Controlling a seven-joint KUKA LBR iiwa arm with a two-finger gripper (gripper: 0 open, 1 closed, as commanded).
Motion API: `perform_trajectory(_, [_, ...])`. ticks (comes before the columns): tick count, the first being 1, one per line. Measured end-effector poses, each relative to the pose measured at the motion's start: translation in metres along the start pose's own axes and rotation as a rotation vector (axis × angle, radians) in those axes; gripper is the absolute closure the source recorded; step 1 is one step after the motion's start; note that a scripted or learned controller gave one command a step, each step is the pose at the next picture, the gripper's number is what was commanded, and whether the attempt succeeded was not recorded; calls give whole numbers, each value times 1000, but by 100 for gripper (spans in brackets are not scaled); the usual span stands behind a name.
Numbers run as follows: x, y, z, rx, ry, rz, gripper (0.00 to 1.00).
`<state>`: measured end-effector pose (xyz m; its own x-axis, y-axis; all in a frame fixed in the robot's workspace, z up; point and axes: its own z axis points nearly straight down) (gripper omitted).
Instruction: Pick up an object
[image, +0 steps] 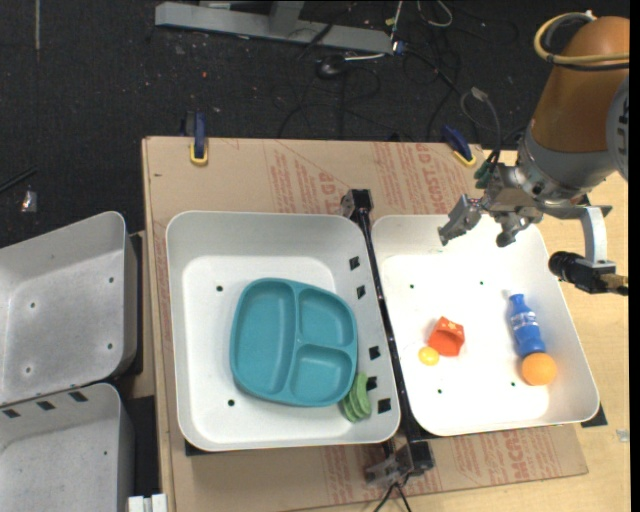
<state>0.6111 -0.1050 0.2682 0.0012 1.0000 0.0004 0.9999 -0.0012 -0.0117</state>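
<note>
In the right bin (470, 415) lie a small orange block (447, 336), a little yellow piece (429, 355), a blue bottle (522, 324) and an orange ball (538, 369). My gripper (482, 226) hangs over the bin's far edge, well above and behind these objects. Its two fingers stand spread apart with nothing between them.
The left bin (200, 420) holds a teal divided plate (294, 341) and a green item (356, 398) at the plate's front right corner. A black divider (375, 300) runs between the bins. Grey trays (60, 300) sit off the bench at left.
</note>
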Motion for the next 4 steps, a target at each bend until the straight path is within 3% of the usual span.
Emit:
perform_trajectory(1, [0, 2, -7, -11, -1, -2, 0])
perform_trajectory(2, [4, 6, 56, -6, 0, -1, 0])
perform_trajectory(4, [9, 15, 145, -9, -1, -1, 0])
